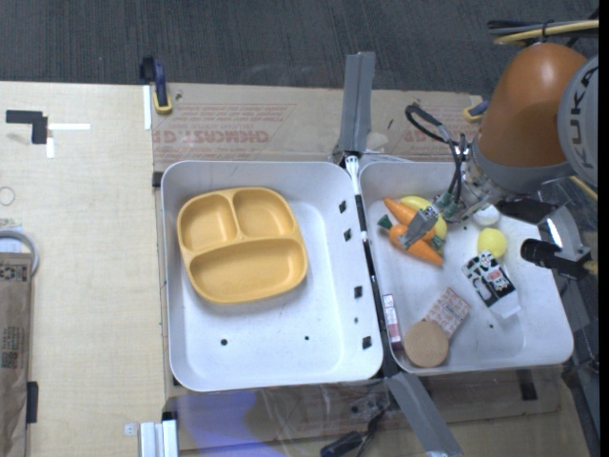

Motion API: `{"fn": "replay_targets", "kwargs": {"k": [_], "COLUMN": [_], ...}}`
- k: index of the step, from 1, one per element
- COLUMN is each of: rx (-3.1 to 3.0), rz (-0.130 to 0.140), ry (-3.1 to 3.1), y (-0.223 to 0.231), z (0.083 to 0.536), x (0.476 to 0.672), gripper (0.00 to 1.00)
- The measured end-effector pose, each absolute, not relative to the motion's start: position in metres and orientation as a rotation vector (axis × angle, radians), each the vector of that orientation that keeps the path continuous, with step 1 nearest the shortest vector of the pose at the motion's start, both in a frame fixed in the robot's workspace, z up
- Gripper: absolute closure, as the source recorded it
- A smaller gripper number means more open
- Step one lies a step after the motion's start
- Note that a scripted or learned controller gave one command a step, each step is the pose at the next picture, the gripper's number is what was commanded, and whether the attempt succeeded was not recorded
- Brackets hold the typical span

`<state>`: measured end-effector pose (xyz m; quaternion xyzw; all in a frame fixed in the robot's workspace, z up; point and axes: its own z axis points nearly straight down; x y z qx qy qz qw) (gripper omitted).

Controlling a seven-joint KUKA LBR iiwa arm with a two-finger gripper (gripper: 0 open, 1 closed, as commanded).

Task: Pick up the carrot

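The gripper point(425, 225) sits low in the right bin point(542, 346), touching the carrot point(411, 227); its grip can't be judged. A yellow plate point(243, 244) lies in the left bin point(257, 350).

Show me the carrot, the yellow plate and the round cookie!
carrot point(403, 213): camera view, on its orange body.
yellow plate point(244, 279): camera view, on its big front compartment.
cookie point(426, 344): camera view, on its brown top.

The gripper point(425, 225) sits low in the right bin point(542, 346), right on the carrot point(411, 228), beside a yellow fruit point(419, 204). A small carton point(491, 280) and a round biscuit point(426, 344) lie nearer. The left bin point(266, 350) holds a yellow divided plate point(244, 244).
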<state>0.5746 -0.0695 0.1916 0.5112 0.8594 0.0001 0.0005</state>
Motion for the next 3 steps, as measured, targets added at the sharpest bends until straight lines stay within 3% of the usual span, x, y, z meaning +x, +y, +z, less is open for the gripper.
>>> {"fn": "replay_targets", "kwargs": {"k": [1,2,3], "rx": [1.318,1.318,1.146], "rz": [0.003,0.01,0.0], "ry": [2.848,2.825,2.924], "y": [-0.101,-0.105,-0.019], "z": [0.096,0.116,0.205], "x": [0.613,0.618,0.613], "gripper": [0.0,1.0,1.0]}}
